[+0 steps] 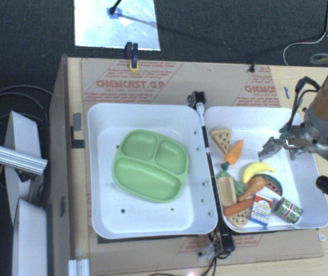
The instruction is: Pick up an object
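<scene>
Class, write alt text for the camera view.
The robot's hand hovers over the right bin of toy food, including a banana and carrot. The left bin holds a green divided tray.

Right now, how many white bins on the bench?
2. The left bin holds a green divided tray. The right bin holds the toy food pile, with the claw above its upper part.

Green tray (150,165), yellow banana (258,170), orange carrot (234,150), white bins (103,131).
</scene>
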